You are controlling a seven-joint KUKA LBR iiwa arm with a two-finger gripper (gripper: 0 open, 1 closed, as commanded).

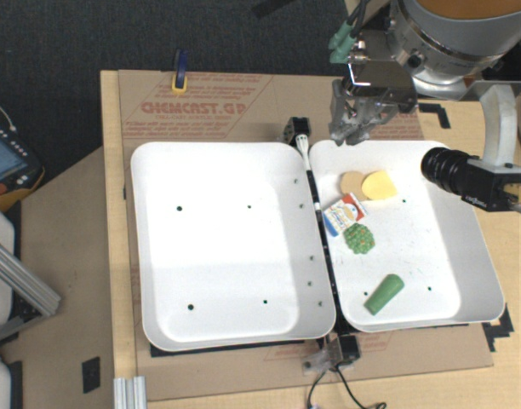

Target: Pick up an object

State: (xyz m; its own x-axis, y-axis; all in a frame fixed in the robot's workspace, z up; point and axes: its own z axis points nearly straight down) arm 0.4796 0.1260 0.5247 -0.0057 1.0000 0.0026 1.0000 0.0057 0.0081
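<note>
Gripper (352,133) hung over the far rim of the right bin (465,262), nothing visibly between its fingers, though whether they were spread or closed I couldn't tell. Near it lay the yellow block (380,185), tan piece (352,181) and small carton (342,215) bunched together. Risk: a descent there could clip two items and knock them apart.

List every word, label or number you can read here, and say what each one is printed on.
"CHEMCAST G.P", as best it reads, in red on the brown board under the bins; the line beneath it is too small to read.
The small carton in the right bin carries print too blurred to read.
</note>
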